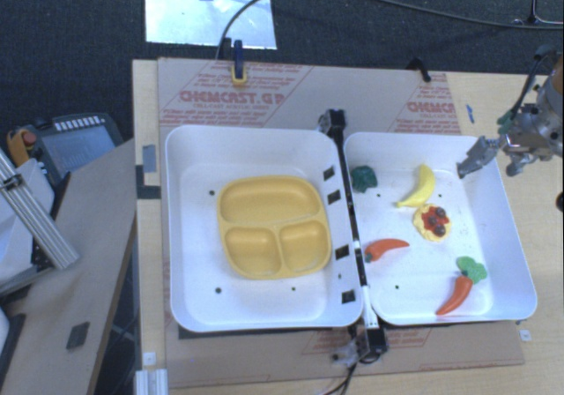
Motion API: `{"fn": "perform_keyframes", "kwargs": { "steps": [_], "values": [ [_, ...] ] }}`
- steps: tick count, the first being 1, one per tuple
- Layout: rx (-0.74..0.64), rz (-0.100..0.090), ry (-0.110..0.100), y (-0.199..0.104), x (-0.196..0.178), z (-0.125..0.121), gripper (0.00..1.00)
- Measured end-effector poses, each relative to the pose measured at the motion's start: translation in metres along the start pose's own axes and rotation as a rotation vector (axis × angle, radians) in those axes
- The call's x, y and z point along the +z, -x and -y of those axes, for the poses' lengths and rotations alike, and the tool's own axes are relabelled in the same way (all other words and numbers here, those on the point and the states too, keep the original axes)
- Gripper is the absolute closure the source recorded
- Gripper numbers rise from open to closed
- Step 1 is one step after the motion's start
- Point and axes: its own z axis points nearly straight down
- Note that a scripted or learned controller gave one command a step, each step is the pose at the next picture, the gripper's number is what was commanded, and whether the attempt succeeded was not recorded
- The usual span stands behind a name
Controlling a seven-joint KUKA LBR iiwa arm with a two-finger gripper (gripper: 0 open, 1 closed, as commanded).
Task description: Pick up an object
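The right bin (515, 248) holds several toy foods: a yellow banana (420, 186), a dark green piece (364, 177), a small round pizza-like piece (434, 221), a red chili (385, 249) and an orange carrot with a green top (458, 289). My gripper (493, 163) hangs over the bin's far right corner, to the right of the banana and apart from it. Its fingers stand open with nothing between them.
A yellow three-compartment tray (273, 226) lies in the left bin (189, 208). A black divider with clips (345, 217) runs between the two bins. A tablet (75, 142) and a metal rail (35, 217) sit on the side table at the left.
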Motion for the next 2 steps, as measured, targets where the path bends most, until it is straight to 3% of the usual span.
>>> {"fn": "perform_keyframes", "kwargs": {
  "steps": [1,2],
  "values": [
    [-0.003,0.002,0.012,-0.001,-0.007,-0.002,0.00],
    [-0.002,0.002,0.012,-0.005,0.036,0.003,0.00]
  ]
}}
